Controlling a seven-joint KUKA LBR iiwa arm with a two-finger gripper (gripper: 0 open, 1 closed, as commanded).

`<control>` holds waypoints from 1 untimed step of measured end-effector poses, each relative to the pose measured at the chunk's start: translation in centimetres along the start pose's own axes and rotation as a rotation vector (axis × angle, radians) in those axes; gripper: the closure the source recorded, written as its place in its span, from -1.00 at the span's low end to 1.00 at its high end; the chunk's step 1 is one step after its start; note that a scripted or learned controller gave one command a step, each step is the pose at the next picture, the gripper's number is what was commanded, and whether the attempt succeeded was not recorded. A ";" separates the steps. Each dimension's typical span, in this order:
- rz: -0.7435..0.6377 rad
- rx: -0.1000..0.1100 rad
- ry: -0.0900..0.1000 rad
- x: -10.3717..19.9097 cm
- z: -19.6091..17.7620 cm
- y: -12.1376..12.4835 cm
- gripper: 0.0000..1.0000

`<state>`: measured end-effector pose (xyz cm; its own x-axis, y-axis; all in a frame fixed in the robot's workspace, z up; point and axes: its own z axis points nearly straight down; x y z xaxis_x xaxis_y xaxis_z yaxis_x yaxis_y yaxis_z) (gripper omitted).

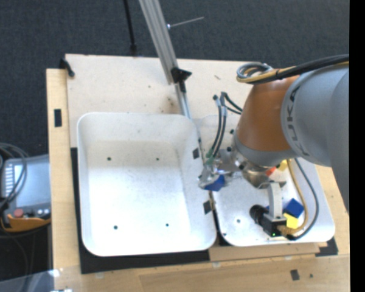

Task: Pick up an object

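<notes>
Bench (pixel 115 81): a pale board is seen; a broad bare margin lies along its far side and a narrow one along its left edge.
Left bin (pixel 140 187): a shallow white tray with rounded corners. Its open floor is marked by four small dark spots. Its right rim is set against the right bin.
Right bin (pixel 243 229): much of it is covered from above by the arm. Bare floor is exposed along its near-left part.
Arm (pixel 304 114): it is reached in from the right, with the orange band above the middle of the right bin.
Gripper (pixel 212 178): it is placed at the left edge of the right bin, just beside the seam between the two bins. Little room is left on that side. Whether it is open or closed cannot be told from this view.
Small blue piece (pixel 214 185): it is seen right at the gripper tip. Whether it is gripped cannot be told.
Blue block (pixel 294 208): it is located in the near-right part of the right bin, close to the right wall and well apart from the gripper.
Aluminium rail (pixel 159 32): it is slanted from the far edge of the view down to the far rim of the bins.
</notes>
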<state>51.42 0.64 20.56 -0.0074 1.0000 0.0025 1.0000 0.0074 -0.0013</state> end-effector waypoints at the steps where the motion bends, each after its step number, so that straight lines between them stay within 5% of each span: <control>1: 0.000 0.002 0.000 4.5 -0.3 -1.1 1.00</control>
<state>50.29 5.16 20.88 -0.0079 1.0000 0.0030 1.0000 0.0079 -0.0031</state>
